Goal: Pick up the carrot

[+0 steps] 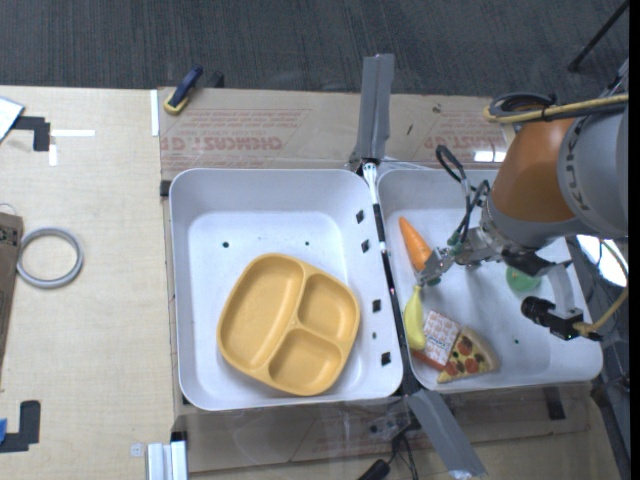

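- Carrot, orange tapered toy one, lies in right white bin near its left wall, tip toward upper left.
- Gripper sits low right at carrot's lower end, apparently touching it; whether it's open, closed or grasping, cannot tell.
- Yellow banana just below carrot, red-and-white packet and pizza slice toy beside it; packet print unreadable.
- Green round item partly hidden under arm.
- Yellow three-compartment plate in left white bin.
- Cardboard behind bins, red print reads mirrored, roughly "CHEMCO".
- Tape roll on bench, far left.
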`<state>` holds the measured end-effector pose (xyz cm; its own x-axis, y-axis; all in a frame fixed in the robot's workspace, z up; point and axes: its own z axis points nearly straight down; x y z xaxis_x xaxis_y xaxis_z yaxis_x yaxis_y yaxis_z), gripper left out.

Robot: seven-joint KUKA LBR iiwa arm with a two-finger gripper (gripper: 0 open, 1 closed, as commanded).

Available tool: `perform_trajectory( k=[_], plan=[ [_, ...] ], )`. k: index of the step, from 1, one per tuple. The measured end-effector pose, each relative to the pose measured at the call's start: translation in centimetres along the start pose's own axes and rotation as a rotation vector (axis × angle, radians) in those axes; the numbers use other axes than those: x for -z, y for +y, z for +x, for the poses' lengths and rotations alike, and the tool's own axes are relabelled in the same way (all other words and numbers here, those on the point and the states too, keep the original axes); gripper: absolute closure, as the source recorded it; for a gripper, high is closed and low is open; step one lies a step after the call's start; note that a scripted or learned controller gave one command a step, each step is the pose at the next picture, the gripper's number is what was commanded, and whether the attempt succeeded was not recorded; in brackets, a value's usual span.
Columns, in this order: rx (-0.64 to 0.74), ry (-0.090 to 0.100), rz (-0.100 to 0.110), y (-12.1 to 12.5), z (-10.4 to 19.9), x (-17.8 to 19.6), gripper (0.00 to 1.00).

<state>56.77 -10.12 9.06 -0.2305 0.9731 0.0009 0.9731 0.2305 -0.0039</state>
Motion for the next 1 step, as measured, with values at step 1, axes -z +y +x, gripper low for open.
perform_trajectory(
  k=[1],
  plan=[
    [0.007, -0.002, -0.004, 4.79, -1.41, 0.14, 0.0]
  ],
)
